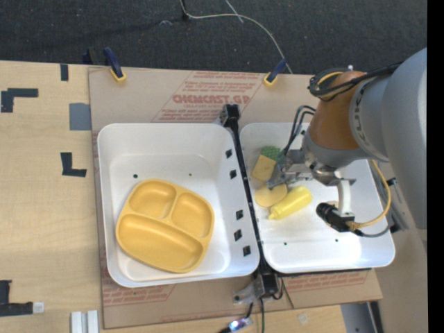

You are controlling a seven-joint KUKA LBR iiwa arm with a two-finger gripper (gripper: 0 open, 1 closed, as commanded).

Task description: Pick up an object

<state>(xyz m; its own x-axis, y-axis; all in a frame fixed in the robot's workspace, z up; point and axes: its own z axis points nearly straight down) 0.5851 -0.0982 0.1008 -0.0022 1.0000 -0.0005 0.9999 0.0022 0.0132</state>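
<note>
The claw (286, 177) is down in the right bin (361, 255) among the yellow bottle (290, 203), yellow disc (267, 197) and sponge (264, 166), its grip impossible to read, nothing visibly lifted, so the pick looks undone.

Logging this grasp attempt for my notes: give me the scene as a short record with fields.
left bin: holds a yellow divided plate
right bin: holds a yellow bottle, a yellow round piece, a tan block, a green item
gripper: low over the right bin's cluster
arm: reaches in from the right
</note>
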